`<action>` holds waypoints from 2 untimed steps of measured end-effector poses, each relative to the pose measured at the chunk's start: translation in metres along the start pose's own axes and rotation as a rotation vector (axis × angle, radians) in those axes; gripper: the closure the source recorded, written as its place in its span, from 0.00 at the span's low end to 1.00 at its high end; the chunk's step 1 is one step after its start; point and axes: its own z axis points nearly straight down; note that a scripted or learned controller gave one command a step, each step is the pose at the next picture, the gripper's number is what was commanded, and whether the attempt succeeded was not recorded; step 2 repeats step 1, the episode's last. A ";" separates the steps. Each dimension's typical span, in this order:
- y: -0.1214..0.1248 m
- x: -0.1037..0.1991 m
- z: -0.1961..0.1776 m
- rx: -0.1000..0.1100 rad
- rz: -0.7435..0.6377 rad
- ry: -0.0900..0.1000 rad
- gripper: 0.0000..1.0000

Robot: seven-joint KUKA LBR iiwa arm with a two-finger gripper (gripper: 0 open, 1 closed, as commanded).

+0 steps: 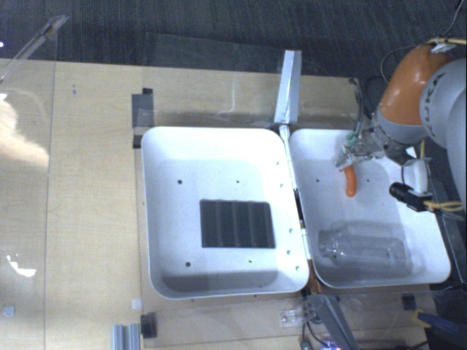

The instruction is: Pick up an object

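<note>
- Here, two shallow white bins sit side by side on the pale wooden desk [80, 217], their inner rims nearly touching along a narrow seam.
- The left bin [168, 152] holds a dark ribbed rectangular pad [237, 224], lying flat a little right of the middle of the floor; a few small dark dots, holes or screws, are scattered across that floor.
- The right bin [427, 265] holds two things: a small orange object [351, 181], elongated and shaped rather like a carrot, and a clear plastic bottle [363, 247] lying on its side near the front wall.
- The orange object lies in the rear half of the right bin, well apart from the bottle, with its upper end right at the tip of the pincer [353, 154].
- The pincer hangs over the rear left part of the right bin, at the end of the grey arm with the orange band [408, 86] that enters from the right.
- Whether the pincer is spread or closed I cannot tell; it is small and cluttered at that spot, and the orange object may be touching it, but a grip on it cannot be made out.
- A grey metal bar [287, 86] stands on the desk behind the seam between the bins.
</note>
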 end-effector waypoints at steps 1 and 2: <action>-0.001 0.056 -0.097 0.008 -0.080 0.002 1.00; -0.001 0.056 -0.097 0.008 -0.080 0.002 1.00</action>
